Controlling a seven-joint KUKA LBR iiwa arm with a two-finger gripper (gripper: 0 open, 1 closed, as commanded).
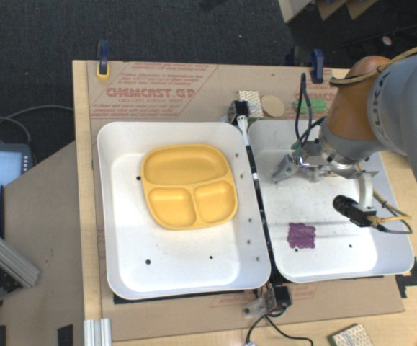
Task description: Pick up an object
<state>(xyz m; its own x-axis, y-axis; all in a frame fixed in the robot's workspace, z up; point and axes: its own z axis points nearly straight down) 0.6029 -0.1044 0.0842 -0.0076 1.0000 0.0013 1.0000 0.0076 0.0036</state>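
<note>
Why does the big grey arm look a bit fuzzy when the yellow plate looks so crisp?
Camera view: the arm sits nearest the lens, likely out of focus, so its edges look soft; the yellow plate and purple object, lower down, look sharper. Camera view again: light is even, shadows faint, no harsh glare.

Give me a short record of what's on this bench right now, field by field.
left bin: holds a yellow plate with three compartments, lying flat
right bin: holds a small purple lump toward its near edge
arm: reaches in from the right, above the right bin
hand: over the far half of the right bin, apart from the purple lump
pickup: not yet done; both things lie in their bins
</note>
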